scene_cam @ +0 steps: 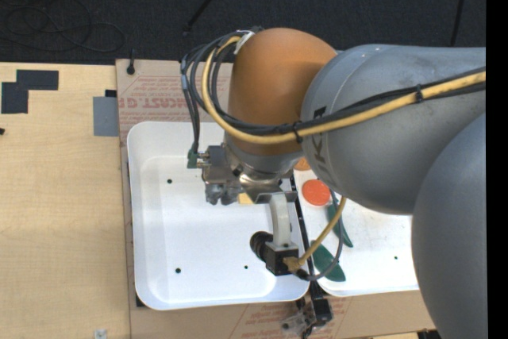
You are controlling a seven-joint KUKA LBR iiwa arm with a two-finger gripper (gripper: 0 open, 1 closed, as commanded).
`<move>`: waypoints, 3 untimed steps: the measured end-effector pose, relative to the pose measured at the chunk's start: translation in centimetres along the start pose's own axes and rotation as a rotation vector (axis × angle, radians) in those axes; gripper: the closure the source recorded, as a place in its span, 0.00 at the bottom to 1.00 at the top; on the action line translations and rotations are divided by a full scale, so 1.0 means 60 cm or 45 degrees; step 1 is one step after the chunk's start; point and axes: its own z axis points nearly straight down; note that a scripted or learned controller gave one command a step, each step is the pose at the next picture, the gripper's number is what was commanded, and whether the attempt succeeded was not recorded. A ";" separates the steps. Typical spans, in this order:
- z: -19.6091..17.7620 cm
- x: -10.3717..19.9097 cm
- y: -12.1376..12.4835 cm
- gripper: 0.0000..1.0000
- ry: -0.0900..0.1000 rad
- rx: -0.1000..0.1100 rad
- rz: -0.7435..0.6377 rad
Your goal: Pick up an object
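An orange disc point(316, 192) lies in the right bin point(381, 270), close to its left edge and partly under the arm point(381, 131). A green piece point(330, 267) lies nearer that bin's front left corner. The tool point(224, 188) hangs over the left bin point(151, 250), toward its back right part, tucked beneath the wrist. Whether it is spread or pressed together cannot be told. Both bins stand on the bench point(55, 194).
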 end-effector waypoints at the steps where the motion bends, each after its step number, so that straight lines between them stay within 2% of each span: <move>1: 0.037 -0.090 -0.031 1.00 -0.007 0.011 0.014; 2: 0.008 0.067 -0.054 1.00 -0.001 0.005 -0.003; 3: 0.057 0.059 -0.053 1.00 -0.008 0.011 0.008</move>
